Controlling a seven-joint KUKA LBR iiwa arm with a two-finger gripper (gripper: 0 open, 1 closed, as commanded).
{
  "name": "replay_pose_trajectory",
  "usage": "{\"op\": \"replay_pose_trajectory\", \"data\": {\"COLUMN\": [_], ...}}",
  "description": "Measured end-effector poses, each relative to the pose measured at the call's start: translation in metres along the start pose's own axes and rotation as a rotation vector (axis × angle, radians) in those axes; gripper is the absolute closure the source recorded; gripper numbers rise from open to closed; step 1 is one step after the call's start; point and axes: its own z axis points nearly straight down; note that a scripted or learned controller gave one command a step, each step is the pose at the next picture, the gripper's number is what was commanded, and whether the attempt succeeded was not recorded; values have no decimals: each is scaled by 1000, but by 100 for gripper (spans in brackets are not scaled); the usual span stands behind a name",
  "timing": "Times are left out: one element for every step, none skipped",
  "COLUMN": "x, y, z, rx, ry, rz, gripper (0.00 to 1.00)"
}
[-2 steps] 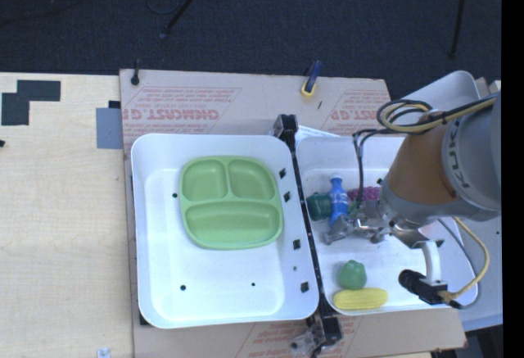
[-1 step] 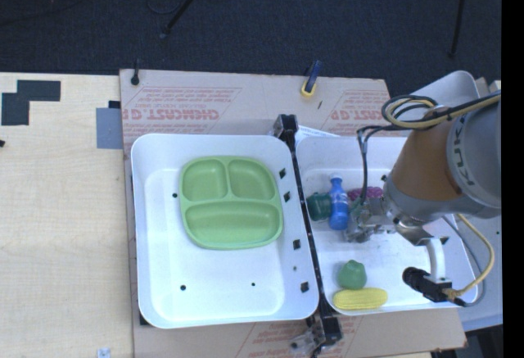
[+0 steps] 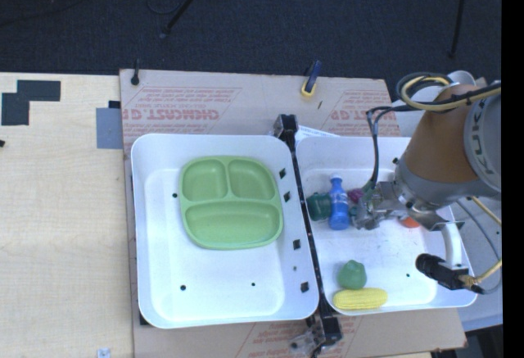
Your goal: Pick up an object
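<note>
The gripper (image 3: 370, 213) is seen low in the right bin (image 3: 385, 299), just beside the blue bottle (image 3: 337, 205); whether its fingers are spread or closed cannot be told.

Risk: the bottle is crowded by a dark green item (image 3: 318, 205), possibly a cup, so a knock-over or double grab is judged likely.

A rounded green lump (image 3: 353, 274) and yellow corn (image 3: 360, 298) lie apart, near the front wall. A smooth green tray (image 3: 231, 202) sits in the left bin (image 3: 164, 283).

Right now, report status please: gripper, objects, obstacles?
Gripper low in right bin, beside blue bottle. Nothing visibly held. Green ball, yellow corn lie apart.
</note>
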Motion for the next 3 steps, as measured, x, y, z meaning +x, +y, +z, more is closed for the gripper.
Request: {"op": "replay_pose_trajectory", "data": {"x": [0, -1, 29], "y": [0, -1, -16], "z": [-44, -81, -84], "rx": [-3, -4, -7], "ry": [0, -1, -3], "rz": [-1, -1, 2], "gripper": [100, 100, 100]}}
